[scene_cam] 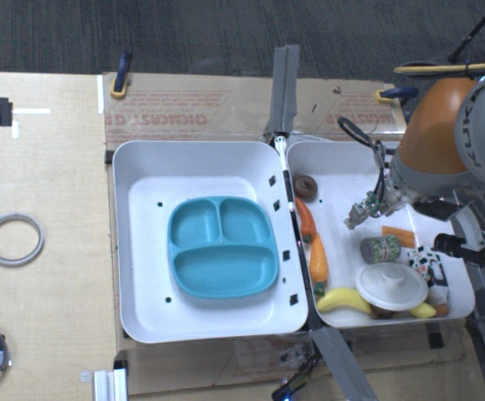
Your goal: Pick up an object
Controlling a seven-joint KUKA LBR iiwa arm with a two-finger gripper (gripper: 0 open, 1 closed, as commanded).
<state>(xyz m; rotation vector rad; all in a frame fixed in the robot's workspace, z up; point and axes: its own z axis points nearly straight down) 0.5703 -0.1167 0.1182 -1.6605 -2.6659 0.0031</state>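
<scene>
Grey metal jaws hang over the right bin, and whether they are released or clenched cannot be told from this angle. Nothing is seen between them. At five o'clock from them lies a small greenish can on its side, with an orange piece touching it. Beyond that sits a white lidded bowl, and a banana at its seven o'clock. At nine o'clock from the jaws are a chocolate doughnut and two carrots along the bin's wall. The left bin holds a blue divided plate. A tape roll rests on the tabletop.
</scene>
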